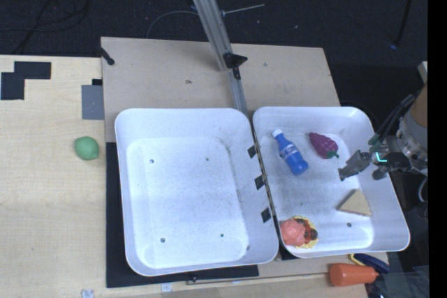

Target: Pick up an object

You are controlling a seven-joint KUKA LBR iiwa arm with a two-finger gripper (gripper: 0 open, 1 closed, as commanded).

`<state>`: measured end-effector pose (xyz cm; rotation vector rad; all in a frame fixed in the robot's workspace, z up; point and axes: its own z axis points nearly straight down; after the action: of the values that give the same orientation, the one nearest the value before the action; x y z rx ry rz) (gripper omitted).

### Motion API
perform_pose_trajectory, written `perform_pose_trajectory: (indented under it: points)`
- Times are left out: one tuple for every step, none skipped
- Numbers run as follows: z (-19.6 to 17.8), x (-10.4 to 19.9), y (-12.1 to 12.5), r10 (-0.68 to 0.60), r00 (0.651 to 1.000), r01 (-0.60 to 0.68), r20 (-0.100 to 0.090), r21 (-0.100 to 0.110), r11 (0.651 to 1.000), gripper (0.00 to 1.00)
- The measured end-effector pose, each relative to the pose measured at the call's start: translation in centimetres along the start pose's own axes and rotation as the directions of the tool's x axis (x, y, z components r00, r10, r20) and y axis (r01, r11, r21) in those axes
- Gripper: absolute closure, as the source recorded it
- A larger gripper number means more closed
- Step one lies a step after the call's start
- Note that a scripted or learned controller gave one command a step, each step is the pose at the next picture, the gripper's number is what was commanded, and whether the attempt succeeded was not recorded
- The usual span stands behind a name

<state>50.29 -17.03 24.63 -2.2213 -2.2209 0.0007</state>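
Observation:
The right bin (328, 241) holds a blue bottle with a white cap (290, 152), a purple grape bunch (323, 144), a tan wedge (356, 204) and a red and orange toy (299, 232). My gripper (363, 166) hangs over the right side of this bin, just above the tan wedge and to the right of the grapes. Its dark fingers (351, 165) stand apart, open, with nothing between them.
The left bin (140, 129) sits beside the right one. A green ball (86, 148) lies on the bench at the far left. An orange object (353, 273) lies on the bench just in front of the right bin. A metal rail (213, 17) slants up behind the bins.

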Motion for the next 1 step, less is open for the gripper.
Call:
perform_pose_trajectory:
  points:
    - [0.00, 0.00, 0.00, 0.000, 1.000, 0.000, 0.000, 0.000, 1.000, 0.00]
